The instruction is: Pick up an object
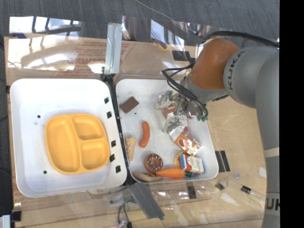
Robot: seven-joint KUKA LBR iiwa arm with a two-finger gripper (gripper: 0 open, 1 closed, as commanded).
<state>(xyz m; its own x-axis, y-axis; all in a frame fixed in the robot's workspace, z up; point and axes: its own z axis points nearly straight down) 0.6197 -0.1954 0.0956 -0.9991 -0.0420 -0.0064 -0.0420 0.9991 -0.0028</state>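
Note:
My gripper (176,112) reaches down into the upper right part of the right bin (137,87), right over a crumpled silvery wrapper (165,99) and a second shiny packet (174,124). Cables and the wrist hide the fingertips. In the same bin lie a brown chocolate square (128,104), an orange sausage (144,134), a chocolate donut (153,162), a carrot (170,173), a waffle stick (130,147), an orange snack pack (187,144) and a small colourful carton (191,164).
The left bin (28,99) holds a yellow divided plate (76,143). A bread-like piece (144,176) lies along the right bin's front wall. The grey arm with its orange band (213,63) stretches over the bench at the right.

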